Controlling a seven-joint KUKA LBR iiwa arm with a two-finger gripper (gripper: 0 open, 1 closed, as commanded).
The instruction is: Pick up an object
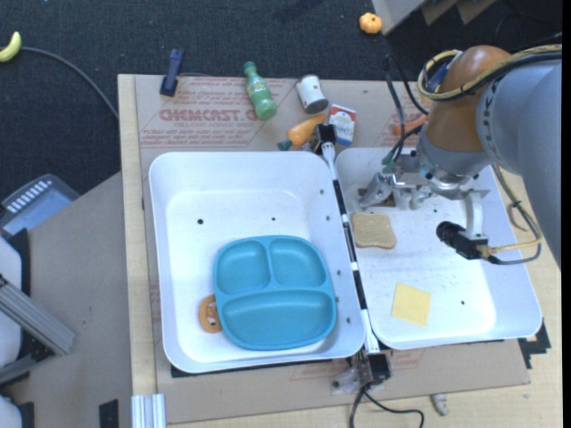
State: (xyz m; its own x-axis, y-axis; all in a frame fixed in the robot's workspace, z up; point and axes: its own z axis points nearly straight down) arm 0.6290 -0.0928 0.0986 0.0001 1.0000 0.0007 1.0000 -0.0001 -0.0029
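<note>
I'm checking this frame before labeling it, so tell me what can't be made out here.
- Gripper, camera view: the arm's wrist hides most of it, so open or shut is unclear.
- Orange item in the left bin: the blue divided plate covers most of it; what it is stays unclear.
- Small things on the cardboard behind the bins, such as the box: print too small to read.
- Yellow thing on the floor: cut off by the left edge.

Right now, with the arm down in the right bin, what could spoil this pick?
The gripper sits at the right bin's top-left corner, near the bin wall, so it may knock the wall. The toast slice lies flat and thin beside it, hard to pinch. The cheese square is flatter and may slide instead of lifting.
</note>
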